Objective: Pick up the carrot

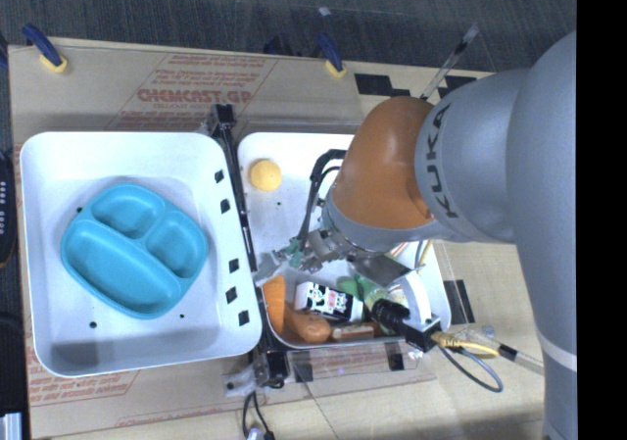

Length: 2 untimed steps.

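Looming largest over the scene, the grey KUKA arm (509, 164) with its orange band (387, 169) reaches in from the right and bends down over the right-hand white bin (294, 149). Its gripper (312, 254) hangs low over the middle of that bin, among cables and metal parts; whether it is open or closed cannot be told from this angle, and nothing can be seen held in it. The carrot (275, 301) lies just below and slightly left of the gripper, against the bin's left wall near the front corner, its orange body standing roughly lengthwise along the wall. Beside it sit a brown rounded item (312, 328) at the front edge and a small black-and-white carton (327, 301), with something green (364, 288) partly hidden beyond under the arm. A yellow ball (265, 174) rests well apart, toward the bin's back left. In the left-hand white bin (59, 232) lies a blue divided plate (134, 248) with three compartments. Both bins sit side by side on the counter (196, 85), covered in printed brown cardboard held by blue clamps (44, 48) at the back edge.
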Each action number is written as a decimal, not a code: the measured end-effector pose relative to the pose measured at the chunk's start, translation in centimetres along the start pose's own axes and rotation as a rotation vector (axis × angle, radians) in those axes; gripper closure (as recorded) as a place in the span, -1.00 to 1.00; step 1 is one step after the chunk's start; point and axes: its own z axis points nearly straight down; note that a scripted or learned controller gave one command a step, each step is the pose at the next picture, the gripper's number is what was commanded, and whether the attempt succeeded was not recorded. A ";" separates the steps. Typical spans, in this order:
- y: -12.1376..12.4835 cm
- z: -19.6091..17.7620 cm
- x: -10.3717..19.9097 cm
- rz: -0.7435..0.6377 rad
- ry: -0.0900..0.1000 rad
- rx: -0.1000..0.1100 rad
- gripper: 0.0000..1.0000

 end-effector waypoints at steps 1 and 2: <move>0.0 0.0 0.0 0.000 0.000 0.000 -1.00; -1.6 4.9 -9.7 0.006 -0.001 0.004 -1.00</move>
